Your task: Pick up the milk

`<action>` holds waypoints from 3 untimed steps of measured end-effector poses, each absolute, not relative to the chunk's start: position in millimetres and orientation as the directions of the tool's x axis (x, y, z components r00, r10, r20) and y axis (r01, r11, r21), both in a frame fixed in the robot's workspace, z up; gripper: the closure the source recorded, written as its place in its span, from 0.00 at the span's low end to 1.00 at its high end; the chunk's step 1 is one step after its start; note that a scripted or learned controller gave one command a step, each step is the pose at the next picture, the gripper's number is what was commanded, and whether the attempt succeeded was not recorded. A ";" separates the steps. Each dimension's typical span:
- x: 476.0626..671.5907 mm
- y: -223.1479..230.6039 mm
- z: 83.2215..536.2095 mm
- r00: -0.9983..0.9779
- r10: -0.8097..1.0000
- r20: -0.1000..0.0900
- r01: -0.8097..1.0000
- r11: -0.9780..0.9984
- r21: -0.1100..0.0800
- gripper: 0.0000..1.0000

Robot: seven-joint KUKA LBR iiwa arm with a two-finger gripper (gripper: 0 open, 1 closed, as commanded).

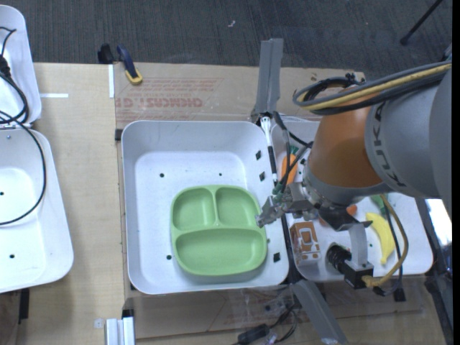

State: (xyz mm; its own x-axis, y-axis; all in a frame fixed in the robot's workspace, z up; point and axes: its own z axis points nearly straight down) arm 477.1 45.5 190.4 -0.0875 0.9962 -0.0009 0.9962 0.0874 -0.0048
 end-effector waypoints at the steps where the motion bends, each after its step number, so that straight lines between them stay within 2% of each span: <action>1: 478.0 44.1 198.5 -0.086 0.996 -0.002 0.996 0.086 -0.006 1.00; 2: 478.0 44.1 198.5 -0.086 0.996 -0.002 0.996 0.086 -0.006 0.00; 3: 477.7 -4.8 190.4 -0.147 0.989 -0.001 0.989 0.147 -0.004 0.00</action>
